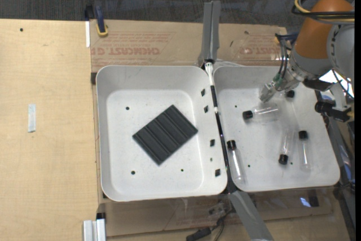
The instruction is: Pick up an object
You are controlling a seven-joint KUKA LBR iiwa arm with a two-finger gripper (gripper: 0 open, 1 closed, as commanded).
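The right bin (321,178) holds several clear tubes with black caps. One tube (262,113) lies across the bin's upper middle. Another tube (234,162) rests along the left wall, and two more (286,149) (304,150) lie near the lower right. My gripper (269,91) hangs over the upper part of the right bin, just above and to the right of the crosswise tube. Nothing shows in its grasp. A dark ribbed rectangular pad (165,134) lies tilted in the middle of the left bin (104,121).
A small black cap (290,94) sits close to the gripper's right. A grey divider bar (211,31) runs between the bins at the back. The arm's orange band (317,28) stands over the right bin's far corner. Cardboard lies behind the bins and a wooden bench top to the left.
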